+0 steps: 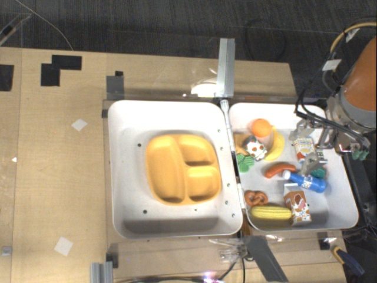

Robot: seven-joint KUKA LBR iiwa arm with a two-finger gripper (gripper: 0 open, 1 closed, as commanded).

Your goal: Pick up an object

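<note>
From the overhead camera I see the gripper (313, 149) low over the right bin (347, 217), near that bin's right side, with the arm (359, 87) coming in from the right edge and its orange band just above the wrist. I cannot tell whether the hand is released or clenched; the metal parts blur into the clutter beneath, and nothing shows clearly between them.

The toys all lie in the right bin. Closest, right under and just below the hand, is the blue bottle (307, 181), its long axis running left to right with a slight tilt. Just left of it lies the red sausage (278, 170), also roughly left to right. A small carton (303, 146) sits touching or just beside the hand on its left. Farther left are the orange (260, 127) and banana (275, 146); toward the front, the corn (271, 213) and pretzel (255, 198).

The left bin (126, 217) holds a yellow tray (177, 167), well apart from the hand.

I judge the bottle or carton the likeliest target, needing only a short drop.
</note>
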